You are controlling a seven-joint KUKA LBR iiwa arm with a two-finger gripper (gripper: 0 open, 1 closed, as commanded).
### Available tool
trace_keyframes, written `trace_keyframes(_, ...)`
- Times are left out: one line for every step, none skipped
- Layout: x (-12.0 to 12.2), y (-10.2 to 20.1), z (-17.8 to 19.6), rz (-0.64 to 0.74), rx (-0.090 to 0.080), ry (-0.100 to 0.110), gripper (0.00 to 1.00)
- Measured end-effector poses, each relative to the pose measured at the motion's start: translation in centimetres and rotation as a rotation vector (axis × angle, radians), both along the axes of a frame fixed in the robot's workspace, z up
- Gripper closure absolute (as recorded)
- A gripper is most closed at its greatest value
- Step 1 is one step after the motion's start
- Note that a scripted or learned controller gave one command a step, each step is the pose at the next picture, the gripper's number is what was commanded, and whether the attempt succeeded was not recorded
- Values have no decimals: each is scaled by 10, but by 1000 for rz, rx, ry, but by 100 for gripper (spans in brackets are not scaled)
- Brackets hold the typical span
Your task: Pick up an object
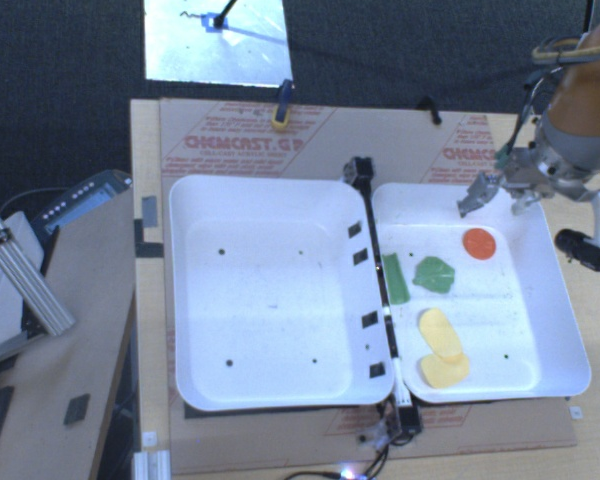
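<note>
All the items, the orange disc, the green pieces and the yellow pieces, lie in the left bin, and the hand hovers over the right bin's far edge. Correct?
Not quite. The camera view shows the flat orange disc, the green pieces and the yellow pieces in the shallow white right bin, not the left one. The hand does hover over the right bin's far edge.

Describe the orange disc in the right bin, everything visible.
The orange disc is small, round and flat, a matte orange-red that looks like plastic or foam. It lies flat on the floor of the right bin, toward the far right corner, apart from the green leaf-shaped piece. Nothing touches it; the gripper hangs just above and beyond it.
</note>
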State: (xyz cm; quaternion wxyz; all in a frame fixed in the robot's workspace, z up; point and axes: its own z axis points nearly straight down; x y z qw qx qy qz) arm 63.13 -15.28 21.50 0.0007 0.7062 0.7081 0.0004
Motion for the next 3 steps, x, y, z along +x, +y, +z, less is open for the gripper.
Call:
trace_keyframes(29,-49,-106,-3,0,3,0)
trace_keyframes(38,-53,-131,2,1,1,0)
trace_keyframes(6,-53,-130,-1,0,2,0)
